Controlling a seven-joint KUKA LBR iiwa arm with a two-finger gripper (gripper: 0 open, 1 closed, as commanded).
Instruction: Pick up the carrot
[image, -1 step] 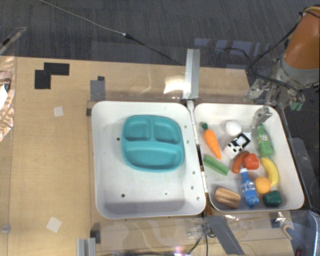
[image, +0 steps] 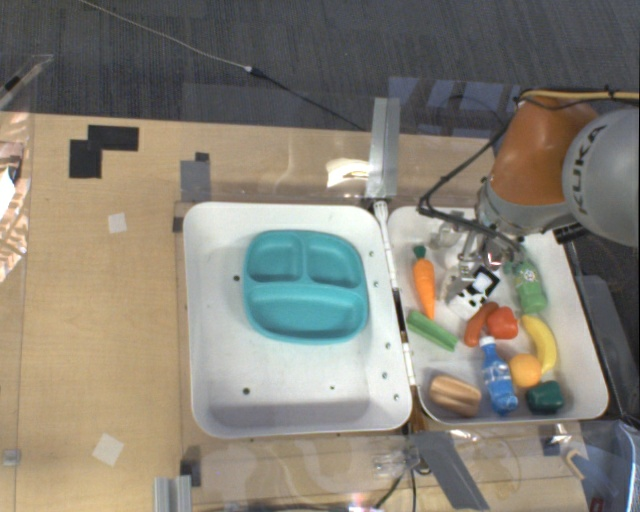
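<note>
While the claw (image: 470, 282) hangs just right of it, grip unreadable from here, the carrot (image: 425, 285) lies in the right bin (image: 590, 400), long axis up-down, green top toward the far wall. Glossy plastic food crowds round: green stick (image: 431, 330), banana (image: 542, 342), bottle (image: 496, 373), bread (image: 455, 393). A teal divided plate (image: 304, 286) sits in the left bin (image: 215, 400).

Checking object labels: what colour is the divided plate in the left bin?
Teal, plain throughout; the camera view shows the divided plate clearly in the left bin.
</note>
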